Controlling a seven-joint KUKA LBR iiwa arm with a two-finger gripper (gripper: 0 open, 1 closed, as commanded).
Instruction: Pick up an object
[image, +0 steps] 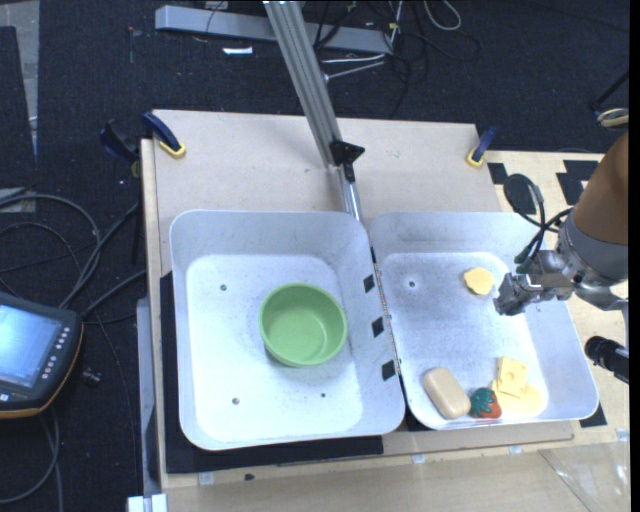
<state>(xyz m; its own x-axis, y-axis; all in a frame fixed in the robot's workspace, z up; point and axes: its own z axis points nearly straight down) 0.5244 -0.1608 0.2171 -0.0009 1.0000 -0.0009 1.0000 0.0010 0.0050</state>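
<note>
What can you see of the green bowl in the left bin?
The green bowl is a round, light green bowl, plastic by its look, standing upright with its opening up and nothing visible inside. It sits near the middle of the left bin, a little toward that bin's right side, resting on the speckled white floor. Nothing else touches it; the gripper is over the right bin, well away.

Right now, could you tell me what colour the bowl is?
Light green; the bowl shows in the camera view.
</note>
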